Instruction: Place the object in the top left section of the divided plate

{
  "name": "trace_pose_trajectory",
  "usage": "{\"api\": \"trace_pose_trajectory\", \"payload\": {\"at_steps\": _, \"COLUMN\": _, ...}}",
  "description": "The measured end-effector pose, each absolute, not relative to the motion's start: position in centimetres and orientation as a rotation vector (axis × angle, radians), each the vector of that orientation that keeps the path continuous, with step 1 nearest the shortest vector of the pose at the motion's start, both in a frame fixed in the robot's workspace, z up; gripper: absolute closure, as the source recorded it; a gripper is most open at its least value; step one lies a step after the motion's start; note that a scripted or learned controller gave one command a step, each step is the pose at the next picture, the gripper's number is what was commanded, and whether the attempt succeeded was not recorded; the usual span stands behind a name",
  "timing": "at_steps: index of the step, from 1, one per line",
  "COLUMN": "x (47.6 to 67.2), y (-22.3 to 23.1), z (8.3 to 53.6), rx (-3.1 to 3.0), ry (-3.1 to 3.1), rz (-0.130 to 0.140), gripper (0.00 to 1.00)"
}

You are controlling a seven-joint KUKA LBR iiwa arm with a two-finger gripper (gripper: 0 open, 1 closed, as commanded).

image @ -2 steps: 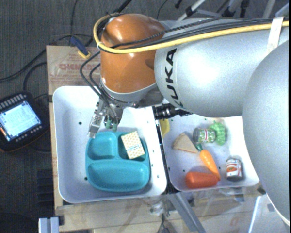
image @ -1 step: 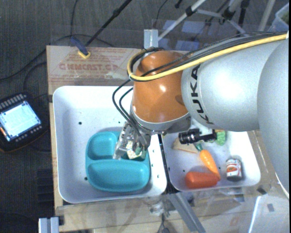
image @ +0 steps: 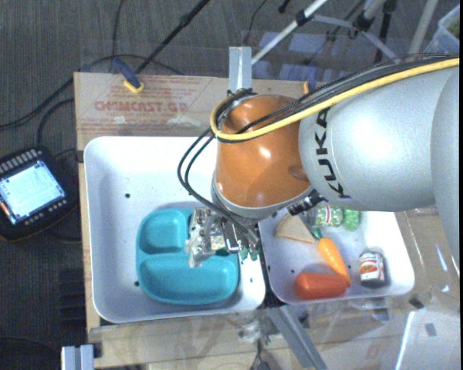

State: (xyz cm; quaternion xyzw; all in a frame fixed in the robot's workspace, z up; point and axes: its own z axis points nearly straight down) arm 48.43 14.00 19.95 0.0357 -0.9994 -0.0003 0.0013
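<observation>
We see the end effector point(image: 208, 241) low over the teal divided plate point(image: 187, 264) in the left bin point(image: 116, 206), can't tell its grip state or what it carries, so any release risks landing in the wrong section.

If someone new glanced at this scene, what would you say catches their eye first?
The big grey KUKA arm with its orange band dominates the centre and right, its gripper hanging over the teal divided plate in the left bin. In the right bin lie a carrot and a small can.
</observation>
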Motion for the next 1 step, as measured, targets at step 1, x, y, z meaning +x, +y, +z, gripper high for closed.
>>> {"api": "trace_pose_trajectory", "payload": {"at_steps": 1, "x": 52.07, "y": 17.52, "z": 31.99, "rx": 0.185, "ry": -3.138, "rz": -0.001, "gripper": 1.00}}
